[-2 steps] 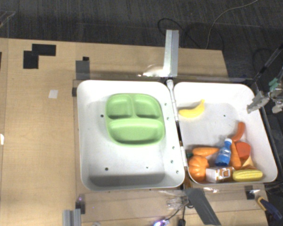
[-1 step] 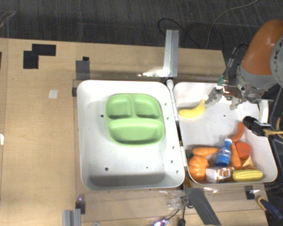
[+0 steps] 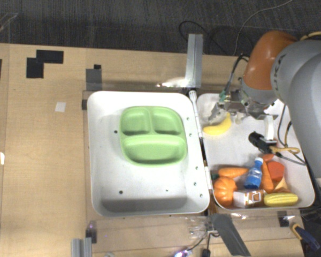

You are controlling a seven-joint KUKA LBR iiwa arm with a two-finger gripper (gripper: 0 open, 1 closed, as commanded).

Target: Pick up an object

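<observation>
banana-shaped yellow toy looks like the nearest candidate. it lies alone in the upper left corner of the right bin, close to the wall beside the left bin. the end effector hangs just over the toy's far end. at this slant it is too small and cluttered to tell whether it is spread or pressed together, and nothing can be seen pinched in it

the toy is probably light, hollow plastic: stiff, smooth and a little slippery. its curve could let it roll or squirt sideways under a poor squeeze. the best hold would be across its narrow width at the thick middle, not at either tapered tip

room is tight on two sides, with the dividing wall to the left and the bin's back rim just behind. a closing motion that runs along the wall, not toward it, seems safer. the bin floor to the right and toward the front is bare

a carrot, a pumpkin, a blue bottle and a corn cob crowd the front edge, well apart from the toy. the left bin carries a green divided plate, and the desk lies beyond it
</observation>
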